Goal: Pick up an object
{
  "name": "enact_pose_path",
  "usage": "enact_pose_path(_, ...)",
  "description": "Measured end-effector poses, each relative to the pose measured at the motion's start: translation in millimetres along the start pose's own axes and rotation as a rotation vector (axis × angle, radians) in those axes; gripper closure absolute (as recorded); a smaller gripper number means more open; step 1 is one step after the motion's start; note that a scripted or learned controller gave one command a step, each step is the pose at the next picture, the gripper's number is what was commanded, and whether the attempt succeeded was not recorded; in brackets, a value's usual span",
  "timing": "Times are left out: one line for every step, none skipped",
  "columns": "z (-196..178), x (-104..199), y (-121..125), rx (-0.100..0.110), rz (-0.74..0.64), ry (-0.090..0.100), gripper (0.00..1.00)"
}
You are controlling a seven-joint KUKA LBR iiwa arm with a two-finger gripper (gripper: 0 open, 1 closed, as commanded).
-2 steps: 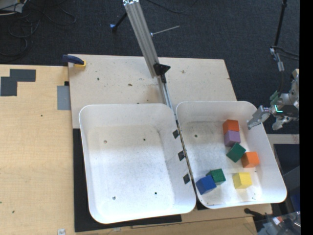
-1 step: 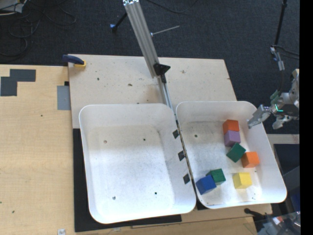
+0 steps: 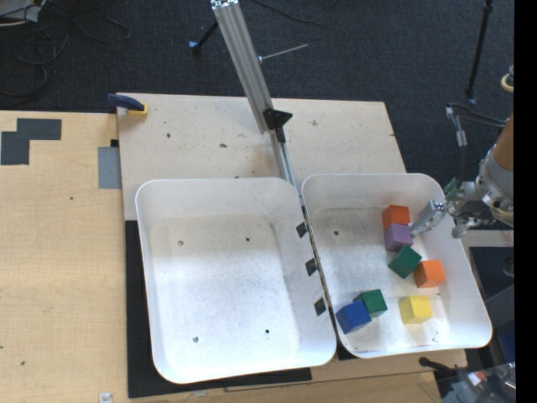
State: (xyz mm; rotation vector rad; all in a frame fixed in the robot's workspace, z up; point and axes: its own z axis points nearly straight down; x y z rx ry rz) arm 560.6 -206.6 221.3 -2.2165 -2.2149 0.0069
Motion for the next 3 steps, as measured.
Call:
enact_pose_path(63.0,7.6,-1.5,0.001,0.000,0.001,0.00)
enact_pose_path(108.4,2.7,-3.8,-0.002,0.000,0.000,0.00)
enact_pose_path(96.3,1.3,-3.9,-0.004,0.007,-0.001,1.00)
